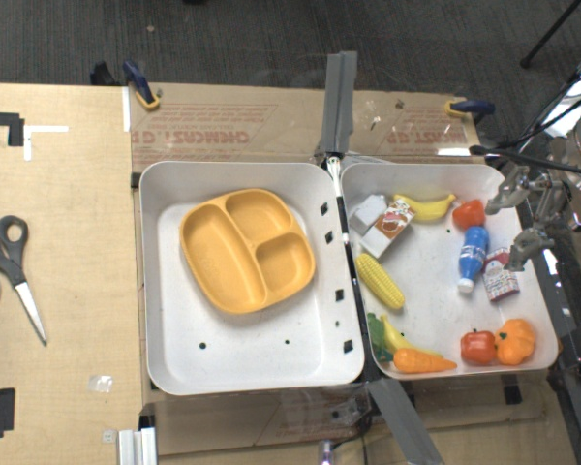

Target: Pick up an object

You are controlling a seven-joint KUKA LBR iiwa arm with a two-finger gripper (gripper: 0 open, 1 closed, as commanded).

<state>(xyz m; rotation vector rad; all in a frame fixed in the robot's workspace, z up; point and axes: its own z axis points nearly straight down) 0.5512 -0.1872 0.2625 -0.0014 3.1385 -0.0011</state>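
Note:
My gripper (515, 219) hangs over the right edge of the right bin (428, 298), open, with nothing between its fingers. One fingertip (504, 195) is near a red pepper (470, 212). The other fingertip (522, 245) is just above a small red-and-white bottle (501, 282). A blue-and-white bottle (473, 255) stands left of the gripper. Also in this bin are a banana (424, 205), a small carton (382, 224), a corn cob (380, 281), a carrot (423, 360), a red tomato (477, 347) and an orange pepper (515, 342).
The left bin (165, 337) holds a yellow divided plate (249, 250). Scissors (17, 274) lie on the wooden bench at the far left. Cardboard (232, 129) lies behind the bins, held by clamps. A divider strip (339, 105) runs between the bins.

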